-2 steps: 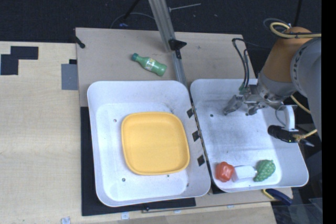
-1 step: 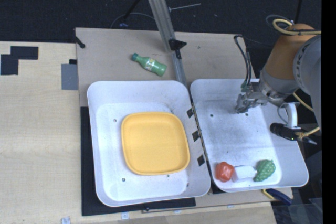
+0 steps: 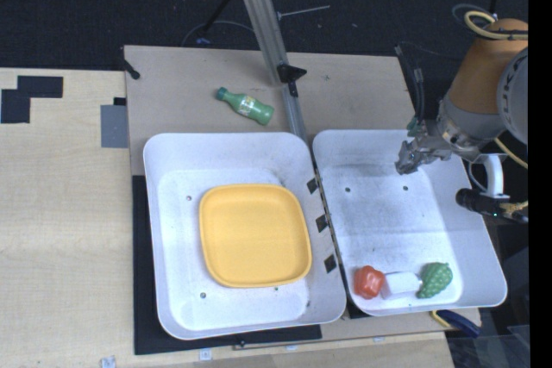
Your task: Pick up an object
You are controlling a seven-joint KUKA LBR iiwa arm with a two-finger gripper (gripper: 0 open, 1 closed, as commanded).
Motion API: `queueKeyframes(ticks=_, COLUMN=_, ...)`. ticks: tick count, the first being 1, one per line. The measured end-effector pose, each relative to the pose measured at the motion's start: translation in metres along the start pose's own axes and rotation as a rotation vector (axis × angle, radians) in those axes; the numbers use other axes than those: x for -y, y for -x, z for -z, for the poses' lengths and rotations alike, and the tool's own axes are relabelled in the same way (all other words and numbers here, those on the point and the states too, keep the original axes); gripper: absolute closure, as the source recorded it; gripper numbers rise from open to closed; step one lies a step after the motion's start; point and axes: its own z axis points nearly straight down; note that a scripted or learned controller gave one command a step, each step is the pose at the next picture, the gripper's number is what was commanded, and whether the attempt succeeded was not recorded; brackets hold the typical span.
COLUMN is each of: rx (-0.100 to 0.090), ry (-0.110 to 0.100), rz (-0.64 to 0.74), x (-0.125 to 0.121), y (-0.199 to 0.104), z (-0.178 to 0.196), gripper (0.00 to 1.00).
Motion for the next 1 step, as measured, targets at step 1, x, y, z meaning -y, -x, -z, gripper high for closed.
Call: queueKeyframes(ticks=1, rx=0.0, ry=0.0, rz=0.001, x=0.0001, y=0.0097, z=0.0508, gripper=1.0)
